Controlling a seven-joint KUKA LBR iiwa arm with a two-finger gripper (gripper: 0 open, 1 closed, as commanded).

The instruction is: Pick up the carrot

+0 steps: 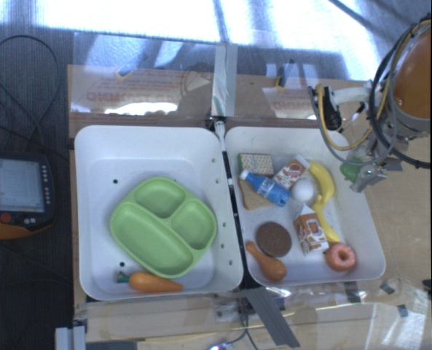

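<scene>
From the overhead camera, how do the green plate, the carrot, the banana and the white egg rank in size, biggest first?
As they look in the camera view:
1. Green plate, by far the largest.
2. Banana, long and curved.
3. Carrot, slightly shorter than the banana, though the two are close.
4. White egg, smallest.

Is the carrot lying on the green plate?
No, the carrot lies on the bin floor beside the green plate.
</scene>
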